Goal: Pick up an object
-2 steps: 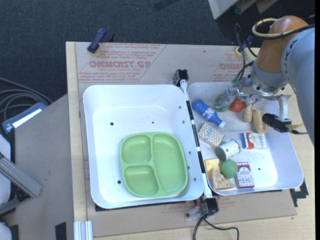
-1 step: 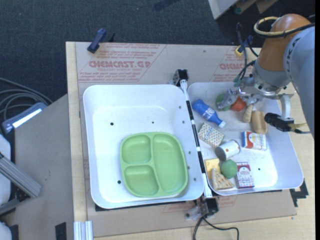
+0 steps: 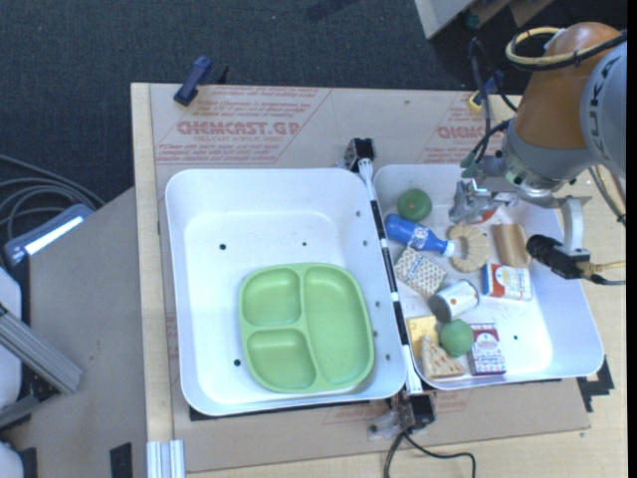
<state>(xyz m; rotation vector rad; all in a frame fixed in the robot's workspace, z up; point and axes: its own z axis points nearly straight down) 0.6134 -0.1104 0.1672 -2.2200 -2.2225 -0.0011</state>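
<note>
The gripper [image 3: 476,199] hangs over the far part of the right bin [image 3: 572,342]; I cannot tell how it is set. The objects lie in that bin, mostly just near and left of it. One green ball [image 3: 415,204] sits to its left, and one blue bottle [image 3: 415,235] lies at a slant just near that. A tan ring-shaped piece [image 3: 465,248] lies directly below the gripper, with one brown block [image 3: 509,243] to its right. Nearer still are one red-and-white carton [image 3: 510,283], one small can [image 3: 456,298], a second green ball [image 3: 456,338], one yellow piece [image 3: 421,330] and one red packet [image 3: 485,350]. The left bin [image 3: 199,267] holds one green divided plate [image 3: 305,325] with three compartments.
</note>
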